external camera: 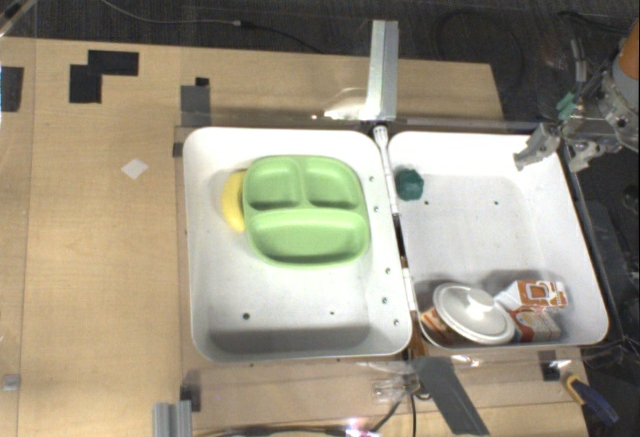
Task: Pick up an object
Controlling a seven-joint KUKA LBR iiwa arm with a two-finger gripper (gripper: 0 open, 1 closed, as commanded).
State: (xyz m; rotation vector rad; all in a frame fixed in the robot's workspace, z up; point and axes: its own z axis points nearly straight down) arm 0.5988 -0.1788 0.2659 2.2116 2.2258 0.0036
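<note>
Near corner of right bin point(590, 255): silver metal lid point(472, 313) leaning on a small orange-and-white carton point(535, 305).
Far left of right bin: small teal object point(409, 184), just beside the dividing wall.
Left bin point(210, 265): green compartment tray point(303, 208) overlapping a yellow object point(232, 202) at its left edge.
Gripper point(545, 145): above the right bin's far right corner, well apart from every object; whether its jaws are spread or together cannot be told.

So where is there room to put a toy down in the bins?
Right bin: bare middle, between the teal ball and the silver lid with the carton, crowding the near edge. Left bin: bare strip nearer than the green tray.
</note>
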